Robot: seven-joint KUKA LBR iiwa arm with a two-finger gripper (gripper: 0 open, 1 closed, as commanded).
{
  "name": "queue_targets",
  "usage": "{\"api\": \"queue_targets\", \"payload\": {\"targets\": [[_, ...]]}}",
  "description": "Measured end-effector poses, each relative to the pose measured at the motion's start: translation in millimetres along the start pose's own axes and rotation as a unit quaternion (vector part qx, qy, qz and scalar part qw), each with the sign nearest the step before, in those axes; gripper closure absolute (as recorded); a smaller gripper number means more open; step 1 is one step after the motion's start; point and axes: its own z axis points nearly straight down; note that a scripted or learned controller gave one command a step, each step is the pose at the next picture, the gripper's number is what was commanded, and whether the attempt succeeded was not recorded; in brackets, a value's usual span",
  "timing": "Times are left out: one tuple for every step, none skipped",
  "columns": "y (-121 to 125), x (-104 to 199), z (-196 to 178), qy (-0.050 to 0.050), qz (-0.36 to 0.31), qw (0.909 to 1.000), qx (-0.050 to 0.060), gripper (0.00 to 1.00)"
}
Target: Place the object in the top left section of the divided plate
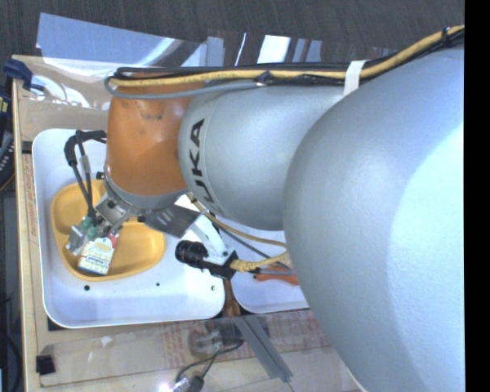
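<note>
A yellow divided plate (pixel 139 251) lies in the left white bin (pixel 131 305); the arm covers much of it. My gripper (pixel 94 233) reaches down over the plate's left part. A small object with a white and green printed label (pixel 97 256) sits right under the gripper tip, on the plate's lower left area. The grey arm with its orange band (pixel 147 145) hides the plate's dividers and whether the object is gripped or resting.
The arm's big grey body covers most of the right bin (pixel 265 300), where a small orange item (pixel 278 278) peeks out. A black cable plug (pixel 192 253) hangs over the left bin's right side. The wooden bench edge (pixel 147 349) runs along the bottom.
</note>
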Motion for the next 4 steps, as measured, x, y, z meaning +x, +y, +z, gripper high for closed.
{"api": "queue_targets", "payload": {"targets": [[-39,-6,72,0.001,-0.17,0.9854,0.002,0.0],[22,20,21,0.0,-0.323,0.9465,-0.001,0.0],[-38,-2,39,0.001,-0.462,0.8868,0.001,0.0],[-37,-2,28,0.001,-0.465,0.8855,0.001,1.0]]}}
